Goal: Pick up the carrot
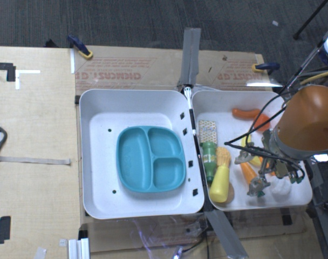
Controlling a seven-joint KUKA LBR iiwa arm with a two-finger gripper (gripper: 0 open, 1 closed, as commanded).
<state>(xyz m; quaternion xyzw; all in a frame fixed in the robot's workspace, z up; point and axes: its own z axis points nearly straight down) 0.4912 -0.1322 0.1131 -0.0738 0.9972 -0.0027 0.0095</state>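
In the right bin (pixel 218 99), at the lower right of the frame, we see the gripper (pixel 257 188) hanging low over the toys. Its metal parts are tangled with cables in this view, so we cannot tell how it is set or whether anything is inside it.

The carrot (pixel 248 171) lies just beside the gripper, to its upper left, as a short orange piece partly hidden by the wrist. Another orange-red long thing (pixel 246 113) lies higher in the same bin, near the back wall.

We judge the carrot to be a light toy of hard, smooth plastic. It is stiff but a little slippery, and it narrows toward one end. We would take it across the thick middle, not at the tip.

The yellow bottle (pixel 220 182) and the corn (pixel 223 155) are near on the left. The teal tray (pixel 151 158) rests in the left bin.
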